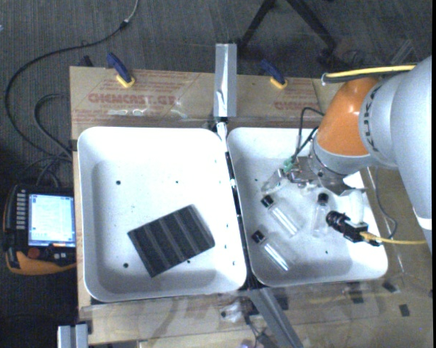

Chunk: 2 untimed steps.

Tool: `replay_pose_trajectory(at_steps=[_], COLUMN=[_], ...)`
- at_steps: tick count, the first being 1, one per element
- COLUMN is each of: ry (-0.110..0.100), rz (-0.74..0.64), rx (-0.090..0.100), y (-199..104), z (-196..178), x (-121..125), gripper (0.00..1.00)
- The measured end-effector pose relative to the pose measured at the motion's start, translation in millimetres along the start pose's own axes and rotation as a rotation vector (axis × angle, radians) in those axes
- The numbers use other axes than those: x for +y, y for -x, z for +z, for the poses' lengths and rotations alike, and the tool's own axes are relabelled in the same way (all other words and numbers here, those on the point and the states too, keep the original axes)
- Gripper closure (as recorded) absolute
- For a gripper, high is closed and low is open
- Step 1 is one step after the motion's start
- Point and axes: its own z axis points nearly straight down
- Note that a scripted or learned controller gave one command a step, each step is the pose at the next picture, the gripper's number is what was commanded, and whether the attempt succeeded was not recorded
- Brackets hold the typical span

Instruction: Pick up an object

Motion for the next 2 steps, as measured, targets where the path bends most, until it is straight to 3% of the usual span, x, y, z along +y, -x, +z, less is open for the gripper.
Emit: replay_pose_trajectory(at_steps=[1,2], ry=[-0.001,0.002], rz=[-0.076,-0.115], rx=[0.002,0.001], y=[0.2,-15.2], z=[-1.5,0.7], x=[-72.2,26.0], gripper=[0.0,0.0])
